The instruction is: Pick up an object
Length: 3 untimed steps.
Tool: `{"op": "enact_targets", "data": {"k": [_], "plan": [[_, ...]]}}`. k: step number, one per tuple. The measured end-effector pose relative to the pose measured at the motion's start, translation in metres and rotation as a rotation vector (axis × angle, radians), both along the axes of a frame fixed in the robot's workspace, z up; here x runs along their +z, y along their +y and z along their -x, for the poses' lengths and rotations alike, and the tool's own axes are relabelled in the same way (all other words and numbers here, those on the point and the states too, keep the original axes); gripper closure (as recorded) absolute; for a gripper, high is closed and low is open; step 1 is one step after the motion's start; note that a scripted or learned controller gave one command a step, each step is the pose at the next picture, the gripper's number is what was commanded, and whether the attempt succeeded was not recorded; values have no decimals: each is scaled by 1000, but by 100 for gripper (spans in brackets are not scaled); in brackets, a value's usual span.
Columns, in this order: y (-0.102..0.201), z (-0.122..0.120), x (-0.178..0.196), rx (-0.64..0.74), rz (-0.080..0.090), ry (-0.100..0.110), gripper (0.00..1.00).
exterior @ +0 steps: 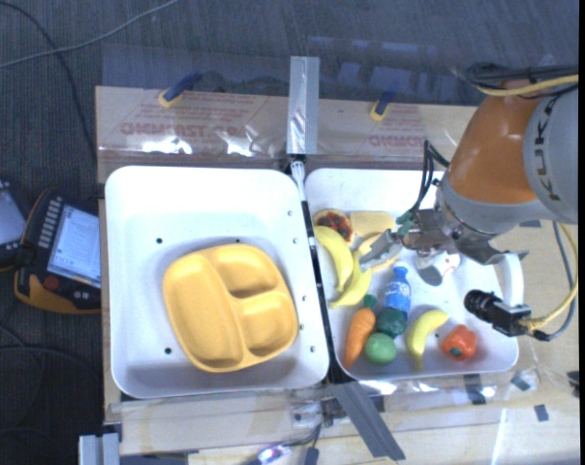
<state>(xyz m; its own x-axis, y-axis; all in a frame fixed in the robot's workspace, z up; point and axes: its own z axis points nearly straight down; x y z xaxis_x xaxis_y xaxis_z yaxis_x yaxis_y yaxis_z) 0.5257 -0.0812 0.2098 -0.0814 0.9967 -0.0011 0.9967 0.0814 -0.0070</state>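
The right bin (486,356) holds a heap of toy food. Two yellow bananas (339,263) lie along its left wall, with a brown-red piece (333,224) above them. Near the front lie an orange carrot (358,331), a green fruit (381,349), a small banana (423,329) and a red pepper (458,342). A blue bottle (397,294) stands in the middle. My gripper (402,260) hangs open just above the bottle's cap, with one finger (376,250) over the bananas and nothing between the two.
The left bin (138,211) holds a yellow divided plate (230,304). A metal divider (303,105) runs between the bins at the back. A handheld pendant (60,252) lies off the bench to the left. Cables trail from the wrist at the right.
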Motion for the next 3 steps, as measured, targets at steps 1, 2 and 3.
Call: {"op": "enact_targets", "data": {"k": [1, 2, 3], "plan": [[-46, -48, -119, 87, -2, -7, 0], [-45, -49, -112, 86, -8, -4, 100], [0, -34, 60, -186, 5, -2, 100]]}}
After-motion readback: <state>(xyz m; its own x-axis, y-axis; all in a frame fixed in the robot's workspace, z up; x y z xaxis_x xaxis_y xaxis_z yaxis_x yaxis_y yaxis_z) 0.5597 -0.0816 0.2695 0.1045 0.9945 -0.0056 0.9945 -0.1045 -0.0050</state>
